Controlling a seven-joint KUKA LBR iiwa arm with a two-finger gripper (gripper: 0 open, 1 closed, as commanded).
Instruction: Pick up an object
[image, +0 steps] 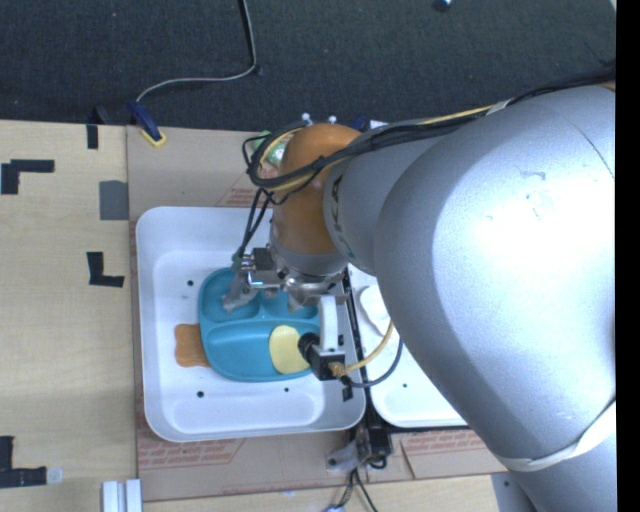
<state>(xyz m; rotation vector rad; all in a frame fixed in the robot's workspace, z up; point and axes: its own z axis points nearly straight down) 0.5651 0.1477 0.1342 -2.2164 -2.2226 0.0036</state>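
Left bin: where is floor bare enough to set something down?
In the left bin, bare floor runs along the front wall below the blue dish and in the back-left corner. The middle is crowded: dish, yellow piece, orange piece, claw.

A big blue bowl-like thing (240, 335) lies in the left white bin (160, 300), with a small yellow piece (285, 350) at its right edge and an orange-brown piece (188, 345) touching its left side.
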